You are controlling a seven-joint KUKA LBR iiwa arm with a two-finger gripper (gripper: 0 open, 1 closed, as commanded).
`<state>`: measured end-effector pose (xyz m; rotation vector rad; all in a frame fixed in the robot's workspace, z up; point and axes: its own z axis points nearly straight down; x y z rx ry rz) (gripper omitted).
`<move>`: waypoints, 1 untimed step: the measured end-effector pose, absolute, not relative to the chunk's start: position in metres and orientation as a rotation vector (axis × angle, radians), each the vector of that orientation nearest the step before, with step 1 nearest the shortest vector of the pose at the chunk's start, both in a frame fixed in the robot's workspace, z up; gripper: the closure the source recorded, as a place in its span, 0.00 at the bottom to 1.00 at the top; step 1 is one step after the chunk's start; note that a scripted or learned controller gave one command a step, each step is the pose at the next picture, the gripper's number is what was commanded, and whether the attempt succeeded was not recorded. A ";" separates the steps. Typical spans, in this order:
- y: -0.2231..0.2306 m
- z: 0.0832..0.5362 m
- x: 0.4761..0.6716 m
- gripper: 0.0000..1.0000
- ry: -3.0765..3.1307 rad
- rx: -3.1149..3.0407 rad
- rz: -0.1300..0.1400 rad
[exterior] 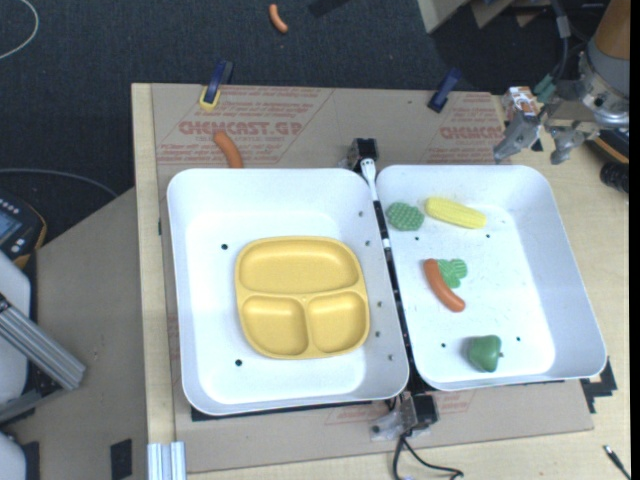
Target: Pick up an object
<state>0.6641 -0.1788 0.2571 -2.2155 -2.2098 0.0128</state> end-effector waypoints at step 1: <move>-0.178 0.266 0.666 0.00 -2.222 -2.221 0.000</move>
